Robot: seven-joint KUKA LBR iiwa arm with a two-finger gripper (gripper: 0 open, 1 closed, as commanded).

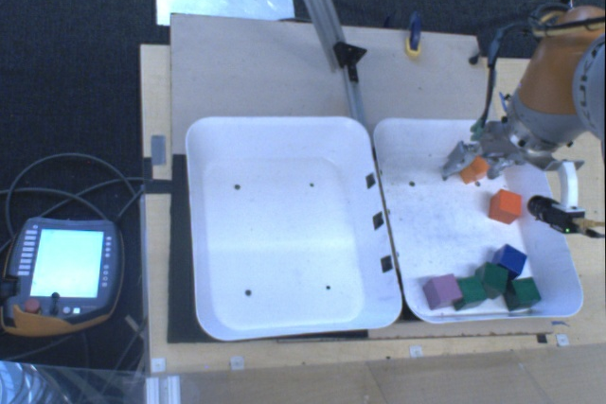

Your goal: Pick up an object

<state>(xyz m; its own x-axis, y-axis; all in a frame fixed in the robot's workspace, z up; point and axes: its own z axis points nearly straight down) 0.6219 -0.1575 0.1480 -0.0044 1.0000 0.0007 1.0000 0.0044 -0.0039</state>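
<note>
White right bin [417, 147]: tool [471, 167] closed around a small orange block [474, 169].

The arm [566, 76] is cut off by the right edge above its orange band. The gripper [471, 164] partly covers a small orange piece [474, 169], so that piece's shape cannot be told. Among the clustered blocks, a green block [471, 290] is partly hidden behind its neighbours. A blurred clear object [57, 385] is cut by the bottom left corner.
</note>
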